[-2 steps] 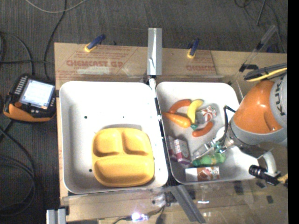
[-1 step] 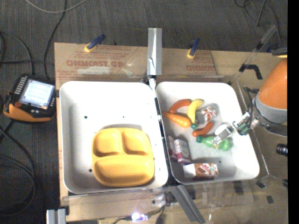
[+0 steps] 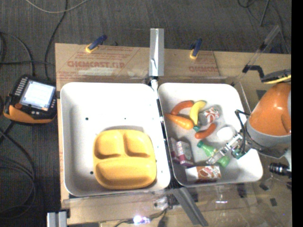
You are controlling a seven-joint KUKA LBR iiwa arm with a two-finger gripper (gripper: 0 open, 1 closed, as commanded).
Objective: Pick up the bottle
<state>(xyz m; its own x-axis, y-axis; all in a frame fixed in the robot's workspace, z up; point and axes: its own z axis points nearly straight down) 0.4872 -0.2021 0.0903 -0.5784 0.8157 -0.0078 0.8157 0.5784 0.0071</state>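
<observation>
The green bottle (image 3: 211, 153) lies on its side in the right bin (image 3: 236, 94), its neck pointing up-left and its body toward the bin's lower right. My gripper (image 3: 231, 146) reaches in from the right and hangs low right over the bottle's thicker end, touching or nearly touching it. Part of the bottle's body is hidden by the gripper. The grey and orange wrist (image 3: 271, 119) sits above the bin's right wall.
The right bin also holds a carrot (image 3: 180, 121), banana (image 3: 197, 109), sausage (image 3: 182, 106), small can (image 3: 209, 114), red pepper (image 3: 205, 132), white lump (image 3: 224, 133), purple packet (image 3: 181, 151) and carton (image 3: 204, 172). A yellow divided tray (image 3: 125, 158) lies in the left bin (image 3: 75, 103).
</observation>
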